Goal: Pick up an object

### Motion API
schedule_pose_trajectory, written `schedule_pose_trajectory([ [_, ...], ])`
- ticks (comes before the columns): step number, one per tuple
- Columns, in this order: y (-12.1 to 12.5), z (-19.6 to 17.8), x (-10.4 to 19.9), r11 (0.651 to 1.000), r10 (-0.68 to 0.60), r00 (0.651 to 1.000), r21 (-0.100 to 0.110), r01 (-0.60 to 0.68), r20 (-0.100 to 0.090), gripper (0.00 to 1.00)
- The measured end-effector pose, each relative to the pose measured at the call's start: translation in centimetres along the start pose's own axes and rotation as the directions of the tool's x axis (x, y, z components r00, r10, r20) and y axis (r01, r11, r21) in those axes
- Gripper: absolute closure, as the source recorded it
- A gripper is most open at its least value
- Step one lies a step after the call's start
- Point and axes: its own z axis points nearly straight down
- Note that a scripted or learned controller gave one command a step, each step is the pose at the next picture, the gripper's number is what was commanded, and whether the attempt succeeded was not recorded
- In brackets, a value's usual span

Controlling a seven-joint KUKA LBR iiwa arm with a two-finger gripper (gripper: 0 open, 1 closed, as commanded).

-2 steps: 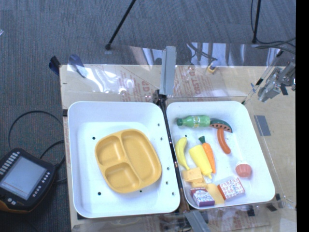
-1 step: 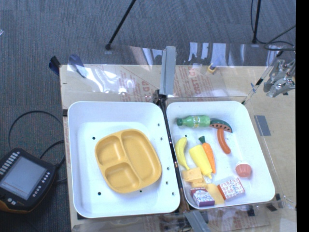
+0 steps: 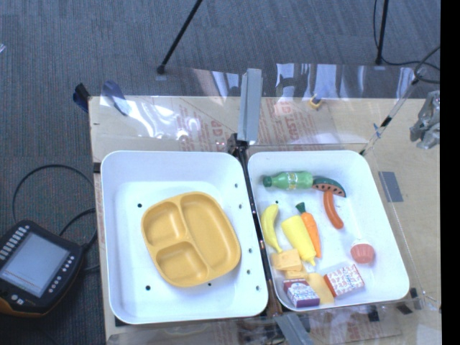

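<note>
The right bin point(image 3: 377, 192) holds toy food. A green bottle point(image 3: 287, 181) lies at its back next to a watermelon slice point(image 3: 329, 187). Below them are a red sausage point(image 3: 333, 209), a banana point(image 3: 270, 226), a yellow corn cob point(image 3: 298, 237) and a carrot point(image 3: 310, 232). Cheese blocks point(image 3: 287, 261), a pink round fruit point(image 3: 363, 253), a red box point(image 3: 343, 279) and a purple box point(image 3: 301, 293) sit near the front. My gripper point(image 3: 425, 126) hangs at the far right, outside the bin and well apart from every object.
The left bin point(image 3: 118, 192) bears a yellow divided plate point(image 3: 190, 238). A grey upright post point(image 3: 250, 110) stands behind the seam between the bins. A teach pendant point(image 3: 32, 264) lies on the floor at the left. Tripod legs stand behind the bench.
</note>
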Motion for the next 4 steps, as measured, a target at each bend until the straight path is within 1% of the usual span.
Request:
schedule_pose_trajectory([
  [1, 1.0, -0.1, 3.8, 0.959, -0.282, 0.959, -0.003, 0.282, -0.002, 1.0],
  [2, 0.9, 0.2, 3.3, 0.744, -0.668, 0.744, -0.005, 0.668, 0.001, 1.0],
  [3, -0.1, 4.1, -1.6, 0.585, -0.811, 0.585, -0.01, 0.811, 0.002, 1.0],
  [4, -1.0, 0.8, -4.1, 0.271, -0.963, 0.271, -0.006, 0.963, 0.005, 1.0],
])
